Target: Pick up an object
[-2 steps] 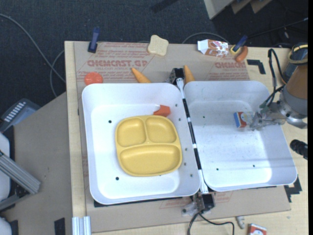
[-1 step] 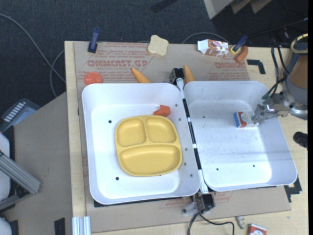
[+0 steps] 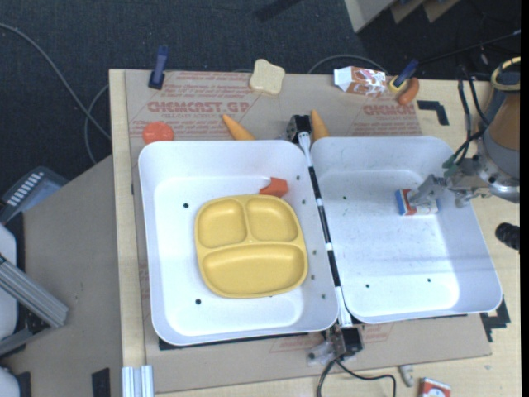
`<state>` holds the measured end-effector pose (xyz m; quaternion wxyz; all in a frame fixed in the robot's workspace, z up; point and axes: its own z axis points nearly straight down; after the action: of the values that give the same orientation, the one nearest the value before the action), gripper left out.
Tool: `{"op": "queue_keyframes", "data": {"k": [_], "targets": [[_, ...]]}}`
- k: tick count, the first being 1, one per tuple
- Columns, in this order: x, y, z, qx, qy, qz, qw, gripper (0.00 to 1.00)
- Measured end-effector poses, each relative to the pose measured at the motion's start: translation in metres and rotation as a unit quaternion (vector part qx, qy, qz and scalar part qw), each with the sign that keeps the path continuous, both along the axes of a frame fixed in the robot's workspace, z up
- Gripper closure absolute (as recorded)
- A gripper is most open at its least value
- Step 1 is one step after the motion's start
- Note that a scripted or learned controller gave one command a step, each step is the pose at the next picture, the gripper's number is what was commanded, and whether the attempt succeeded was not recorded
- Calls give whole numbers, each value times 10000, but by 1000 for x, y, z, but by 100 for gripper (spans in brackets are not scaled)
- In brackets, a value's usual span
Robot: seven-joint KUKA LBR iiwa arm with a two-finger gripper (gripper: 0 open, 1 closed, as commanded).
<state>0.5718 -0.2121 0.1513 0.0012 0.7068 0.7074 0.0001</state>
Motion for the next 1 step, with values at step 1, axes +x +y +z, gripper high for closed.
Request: {"op": "queue_keyframes", "data": {"k": [1], "targets": [[34, 20, -54, 1, -8, 1, 10000, 0]]}}
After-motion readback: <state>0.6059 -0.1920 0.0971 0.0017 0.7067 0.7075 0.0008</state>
